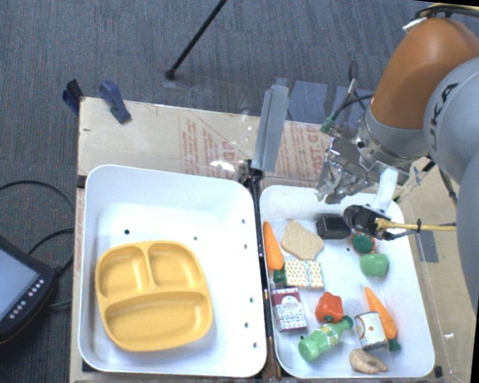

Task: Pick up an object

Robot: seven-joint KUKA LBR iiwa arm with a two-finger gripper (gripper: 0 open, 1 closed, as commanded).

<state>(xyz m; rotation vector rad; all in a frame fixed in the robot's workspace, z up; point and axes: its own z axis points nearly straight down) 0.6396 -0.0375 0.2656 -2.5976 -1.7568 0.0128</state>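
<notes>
Two white bins sit side by side: the left bin (102, 188) carries a yellow tray (154, 295), while the right bin (419, 310) is crowded with toy food. In there we've got two carrots (272, 247) (379, 312), a bread slice (303, 240), a patterned box (304, 274), a red carton (289, 310), a green bottle (321, 340), a can (369, 330), a pepper (329, 307), a green fruit (375, 264), a peanut (368, 361) and a black block (333, 227). The gripper (336, 191) hangs over the bin's far edge, just above the block, fingers slightly apart with nothing between them.
</notes>
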